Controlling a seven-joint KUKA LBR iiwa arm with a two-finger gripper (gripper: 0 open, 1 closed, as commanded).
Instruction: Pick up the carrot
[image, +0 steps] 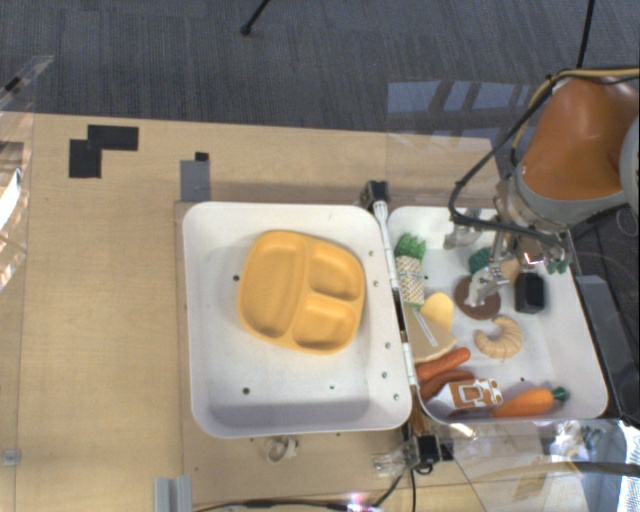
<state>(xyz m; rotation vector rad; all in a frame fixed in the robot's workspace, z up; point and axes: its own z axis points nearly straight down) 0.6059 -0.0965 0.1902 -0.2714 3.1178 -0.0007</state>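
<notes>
1. The carrot (523, 403) lies on its side at the near edge of the right bin (590, 350), green top toward the right, just beside a small carton (474, 394).
2. The tool (487, 285) hangs over a brown disc (482, 300), well apart from the carrot — whether it is spread or pressed together I cannot tell.
3. Best approach: move toward the near edge, straddle the carrot's middle across its width — clear of carton and bin wall.
</notes>
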